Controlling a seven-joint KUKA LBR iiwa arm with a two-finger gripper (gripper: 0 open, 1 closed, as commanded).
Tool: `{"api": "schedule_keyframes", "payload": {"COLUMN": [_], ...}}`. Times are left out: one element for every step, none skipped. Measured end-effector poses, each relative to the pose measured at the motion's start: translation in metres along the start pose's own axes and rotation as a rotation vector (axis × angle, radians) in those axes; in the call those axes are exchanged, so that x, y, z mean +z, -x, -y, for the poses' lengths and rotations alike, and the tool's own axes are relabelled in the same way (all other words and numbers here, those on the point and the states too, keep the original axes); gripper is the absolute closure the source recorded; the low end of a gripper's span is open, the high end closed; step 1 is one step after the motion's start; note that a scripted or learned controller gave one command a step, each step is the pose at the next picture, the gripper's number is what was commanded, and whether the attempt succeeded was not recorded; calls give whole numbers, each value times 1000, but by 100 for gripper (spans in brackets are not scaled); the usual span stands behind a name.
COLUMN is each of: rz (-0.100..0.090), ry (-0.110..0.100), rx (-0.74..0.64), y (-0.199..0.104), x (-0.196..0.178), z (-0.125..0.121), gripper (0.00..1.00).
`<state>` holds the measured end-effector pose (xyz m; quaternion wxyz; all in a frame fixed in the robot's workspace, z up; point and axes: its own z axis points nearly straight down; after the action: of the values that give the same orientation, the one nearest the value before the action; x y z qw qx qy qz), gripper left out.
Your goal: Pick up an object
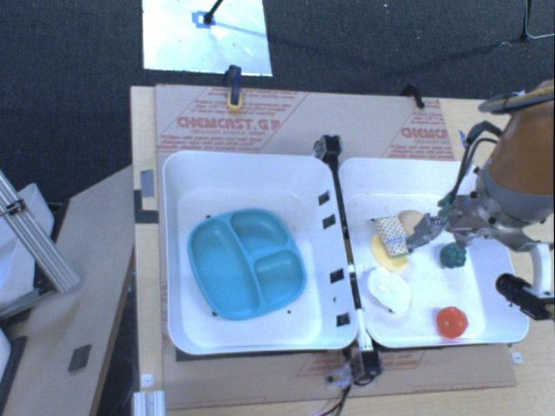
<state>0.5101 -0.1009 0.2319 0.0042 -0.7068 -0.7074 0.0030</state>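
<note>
dark speckled carpet (69,76) lies behind the pale wooden surface (143,128), which carries a sheet of clear-brown board printed with red lettering (260,115) and, on that, two shallow white bins side by side. a square shiny metal plate (206,24) lies on the carpet at the top.

the left white bin (186,176) holds a light blue plastic plate with three compartments (247,263), lying flat near the middle of the bin. black clips (329,224) run down the seam between the two bins.

the right white bin (364,176) holds several small things. a flat yellow round piece (381,254) lies left of centre, and a small rectangular item with a grey checked pattern (391,234) lies tilted across its upper edge, touching it. a tan rounded object (409,220) sits just above and to the right of that pair (partly hidden by the gripper, so its shape is unclear). a white lumpy object (390,290) rests just below the yellow piece. a small dark teal knobbly object (452,256) lies to the right of centre, and an orange-red ball (451,321) sits near the bin's front edge, well apart from the rest.

the grey arm with its orange band (520,159) reaches in from the right, and the gripper (421,232) is low over the right bin, just beside the checked item and the tan object. whether it is parted or closed i cannot tell, and nothing is clearly seen between its fingers.
</note>
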Motion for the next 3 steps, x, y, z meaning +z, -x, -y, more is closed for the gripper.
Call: {"api": "schedule_keyframes", "payload": {"rz": [2, 0, 0], "ry": [12, 6, 6], "rx": [-3, -1, 0], "y": [0, -9, -9], "x": [-6, 52, 115], "z": [-2, 2, 2], "gripper": [0, 0, 0]}}
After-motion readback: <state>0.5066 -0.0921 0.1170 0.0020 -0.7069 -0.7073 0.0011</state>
